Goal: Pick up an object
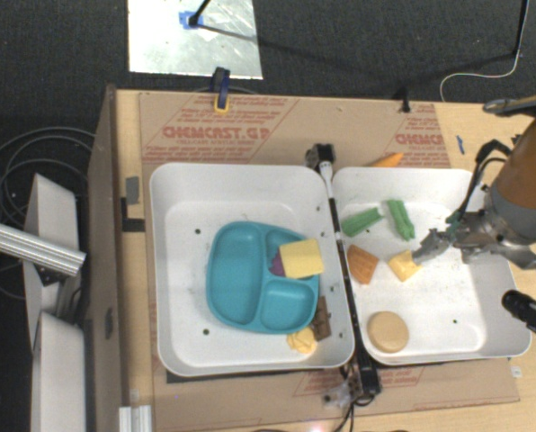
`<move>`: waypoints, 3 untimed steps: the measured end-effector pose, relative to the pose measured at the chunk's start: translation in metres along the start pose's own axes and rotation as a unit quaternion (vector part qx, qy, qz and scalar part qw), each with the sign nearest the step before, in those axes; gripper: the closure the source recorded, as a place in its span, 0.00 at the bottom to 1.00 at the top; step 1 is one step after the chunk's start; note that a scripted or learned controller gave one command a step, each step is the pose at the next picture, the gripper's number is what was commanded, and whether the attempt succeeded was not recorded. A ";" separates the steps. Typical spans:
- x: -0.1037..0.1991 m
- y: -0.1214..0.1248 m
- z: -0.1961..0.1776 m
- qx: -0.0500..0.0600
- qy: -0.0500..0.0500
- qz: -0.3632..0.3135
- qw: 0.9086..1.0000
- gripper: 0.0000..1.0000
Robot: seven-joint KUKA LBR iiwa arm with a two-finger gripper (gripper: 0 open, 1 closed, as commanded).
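Gripper [427,246] low in right bin [484,331], tip just beside yellow wedge [403,265]; jaw state cannot be told. Risk: wedge nudged against orange piece [361,264], slipping aside ungrasped

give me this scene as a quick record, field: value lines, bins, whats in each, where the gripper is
left bin: blue divided plate, yellow block on the plate's right edge, small yellow piece and brown piece below the plate
right bin: two green pieces, orange wedge, yellow wedge, tan round piece
outside bins: orange carrot-like piece on the cardboard above the right bin
gripper: over the right bin, tip just right of the yellow wedge
grasp: cannot tell
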State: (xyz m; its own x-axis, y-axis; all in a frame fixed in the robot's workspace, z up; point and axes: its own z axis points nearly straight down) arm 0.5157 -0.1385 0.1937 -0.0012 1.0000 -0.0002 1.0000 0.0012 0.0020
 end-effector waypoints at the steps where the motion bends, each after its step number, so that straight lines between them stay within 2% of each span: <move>1: -0.043 0.074 0.096 0.000 -0.001 -0.001 1.000 0.00; 2: 0.015 0.134 0.109 -0.002 0.000 -0.005 1.000 0.00; 3: 0.010 0.133 0.098 -0.002 -0.001 -0.003 1.000 1.00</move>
State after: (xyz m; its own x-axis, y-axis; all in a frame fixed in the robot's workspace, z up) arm 0.6490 -0.1286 0.0964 -0.0081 1.0000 -0.0024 0.9999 0.0081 0.0060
